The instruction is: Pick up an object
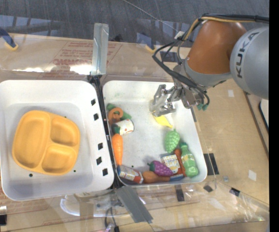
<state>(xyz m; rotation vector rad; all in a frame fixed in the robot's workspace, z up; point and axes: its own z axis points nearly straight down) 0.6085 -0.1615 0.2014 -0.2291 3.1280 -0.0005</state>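
Look at the right side of the frame: your arm (226,52) reaches in from there, grey with an orange band, and its claw (162,105) hangs low over the upper part of the right bin (144,88). You cannot tell if the claw is wide or narrow, or if it grips anything. A small yellow toy (164,122) lies just under the claw, near the bin's right wall.

Lower down you see a bumpy green toy (172,140), then a green bottle (188,164) in the lower right corner. Purple grapes (160,168) and a small packet (171,162) lie close beside it. Along the bin's left wall, a carrot (117,149) points down the frame, with a small can (124,126) just above it.

In the left bin (14,93) sits a yellow tray (45,141) with three parts
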